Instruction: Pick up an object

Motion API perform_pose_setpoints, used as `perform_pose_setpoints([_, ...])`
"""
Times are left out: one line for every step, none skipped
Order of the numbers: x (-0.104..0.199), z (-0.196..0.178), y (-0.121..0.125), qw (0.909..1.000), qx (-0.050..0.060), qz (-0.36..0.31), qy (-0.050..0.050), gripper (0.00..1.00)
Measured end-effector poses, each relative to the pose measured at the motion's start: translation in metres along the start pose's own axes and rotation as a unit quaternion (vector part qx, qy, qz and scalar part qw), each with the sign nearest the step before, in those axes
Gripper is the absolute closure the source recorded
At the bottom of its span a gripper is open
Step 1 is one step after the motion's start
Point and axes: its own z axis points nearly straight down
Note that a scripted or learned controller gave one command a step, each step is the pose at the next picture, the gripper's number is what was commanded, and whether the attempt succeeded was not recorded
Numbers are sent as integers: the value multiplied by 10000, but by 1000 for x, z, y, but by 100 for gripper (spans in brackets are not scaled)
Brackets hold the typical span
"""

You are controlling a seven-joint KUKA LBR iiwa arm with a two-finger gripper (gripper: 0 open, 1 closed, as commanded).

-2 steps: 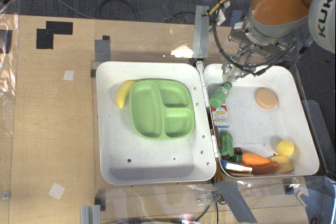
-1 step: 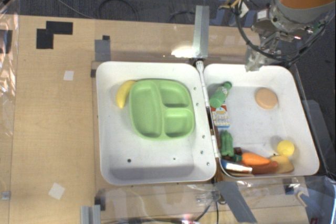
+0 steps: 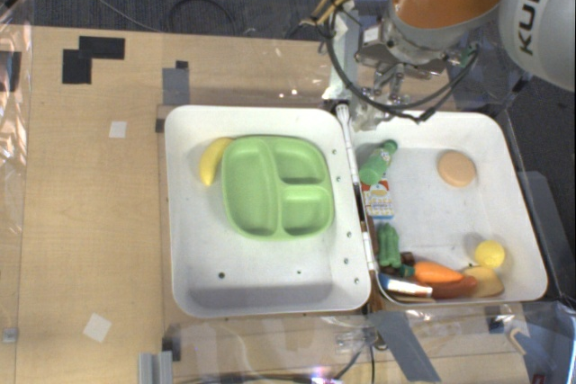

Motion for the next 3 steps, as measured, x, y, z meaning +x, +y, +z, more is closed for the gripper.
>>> perform_pose_setpoints([79,-10,60,9753,0,-2210,33,100])
perform_pose_setpoints([183,129,42,9529,-68,-3033,14,100])
perform_pose_setpoints([155,10,-30,9507,47,-3100,38,100])
